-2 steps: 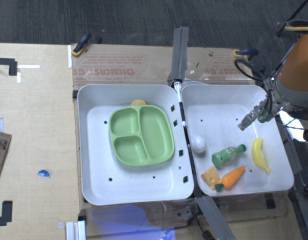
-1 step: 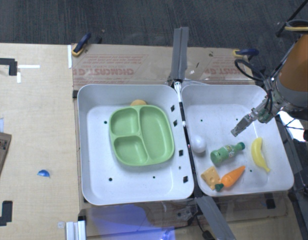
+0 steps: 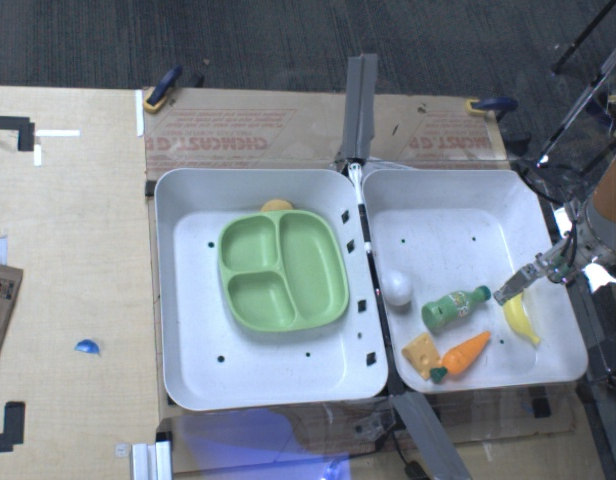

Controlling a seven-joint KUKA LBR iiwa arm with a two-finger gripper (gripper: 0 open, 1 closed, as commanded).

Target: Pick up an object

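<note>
From above, the gripper (image 3: 513,290) hangs over the right bin (image 3: 438,203) at about four o'clock, just beside the banana (image 3: 521,320); whether it is open I cannot tell. Nearby lie a green bottle (image 3: 453,307), carrot (image 3: 462,355), cheese wedge (image 3: 421,352) and white ball (image 3: 396,287). The left bin (image 3: 188,298) holds a green plate (image 3: 284,269) (three compartments).

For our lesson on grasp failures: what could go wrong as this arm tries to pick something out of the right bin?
1. The gripper sits right by the yellow plastic banana, which lies near the bin's right wall; it may slide away.
2. The green toy bottle, orange toy carrot and yellow cheese wedge are crowded; one could be knocked.
</note>
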